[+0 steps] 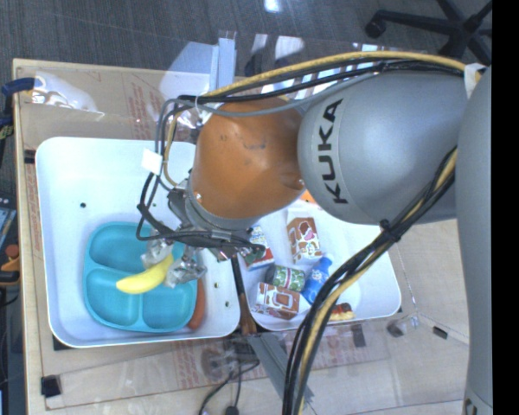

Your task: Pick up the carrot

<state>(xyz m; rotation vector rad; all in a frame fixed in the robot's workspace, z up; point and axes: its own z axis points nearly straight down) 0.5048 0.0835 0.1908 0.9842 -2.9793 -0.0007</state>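
Observation:
The carrot (196, 306) shows as a narrow orange-red strip in the left bin (60, 171), wedged between the right rim of a blue divided plate (112, 305) and the bin's right wall. My gripper (174, 262) hangs below the big orange wrist, over the plate's upper right part, up and to the left of the carrot and apart from it. Its fingers stand open. The upper end of a yellow banana (144, 277) lies on the plate just under them. Nothing is lifted.
The right bin (382, 296) holds several small packets, a green can (287, 277) and a blue wrapper (317, 279). The arm's body covers the middle of both bins. Cables loop over the right bin. A white box (195, 59) stands behind the bins.

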